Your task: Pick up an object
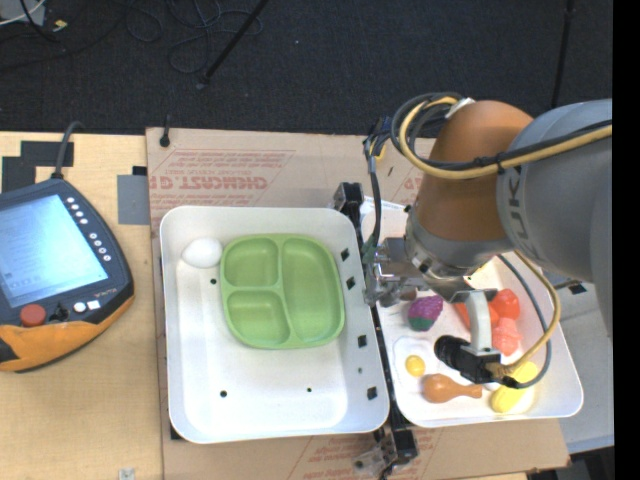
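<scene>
My gripper [392,288] hangs low over the left edge of the right bin [560,408], close to the wall between the two bins. The bulky wrist above hides much of that bin. A purple toy [425,312] lies just right of the gripper. Further right lie red and orange pieces [506,320]. Along the front of the bin are a small yellow piece [414,366], an orange drumstick-shaped toy [448,388] and a yellow lemon-like toy [508,399].
The left bin [200,388] holds a green divided plate [282,290] and a white egg-shaped thing [202,253] at its back left corner. A teach pendant [55,263] lies on the bench to the far left.
</scene>
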Robot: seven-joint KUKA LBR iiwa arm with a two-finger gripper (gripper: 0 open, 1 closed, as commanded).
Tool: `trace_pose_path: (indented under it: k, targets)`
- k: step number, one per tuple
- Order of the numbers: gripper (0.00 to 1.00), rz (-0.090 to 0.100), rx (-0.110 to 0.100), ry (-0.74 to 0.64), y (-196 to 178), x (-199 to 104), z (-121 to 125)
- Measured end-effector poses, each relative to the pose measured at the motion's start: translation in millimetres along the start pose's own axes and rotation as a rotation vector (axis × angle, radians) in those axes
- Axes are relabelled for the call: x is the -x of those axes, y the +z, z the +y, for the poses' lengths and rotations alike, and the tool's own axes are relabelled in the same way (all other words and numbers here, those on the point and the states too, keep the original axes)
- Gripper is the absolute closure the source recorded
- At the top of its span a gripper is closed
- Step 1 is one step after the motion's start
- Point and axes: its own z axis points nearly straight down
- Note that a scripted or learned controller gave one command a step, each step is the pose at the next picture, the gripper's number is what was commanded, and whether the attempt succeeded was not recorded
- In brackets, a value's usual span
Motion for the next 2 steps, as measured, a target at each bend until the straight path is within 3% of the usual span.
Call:
trace_pose_path:
  k: [2]
  targets:
    - [1.0,0.0,-0.002,0.001,13.8,2.2,-3.7]
